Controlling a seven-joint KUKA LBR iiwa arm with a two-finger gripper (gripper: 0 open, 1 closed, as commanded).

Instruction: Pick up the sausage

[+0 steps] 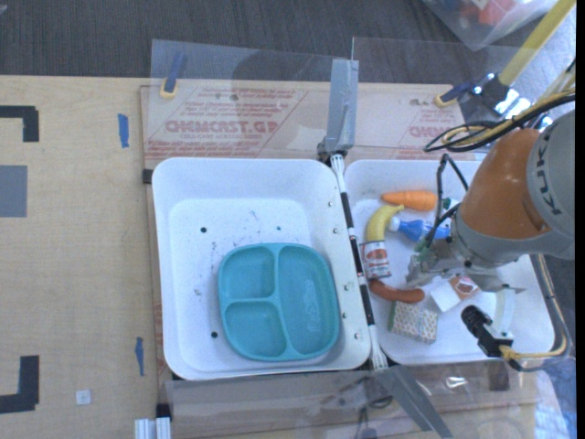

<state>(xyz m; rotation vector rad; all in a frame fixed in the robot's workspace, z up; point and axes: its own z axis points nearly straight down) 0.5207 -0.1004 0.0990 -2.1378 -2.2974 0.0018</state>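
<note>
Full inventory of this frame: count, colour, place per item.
bins: 2, white, side by side on bench
tray: 1, teal, three compartments, left bin
sausage: 1, red-brown, right bin, front left
banana: 1, yellow, right bin, left side
carrot: 1, orange, right bin, back
can: 1, red label, right bin, between banana and sausage
packet: 1, patterned green, right bin, front
blue item: 1, right bin, partly under arm
arm: 1, grey with orange band, over right bin
</note>
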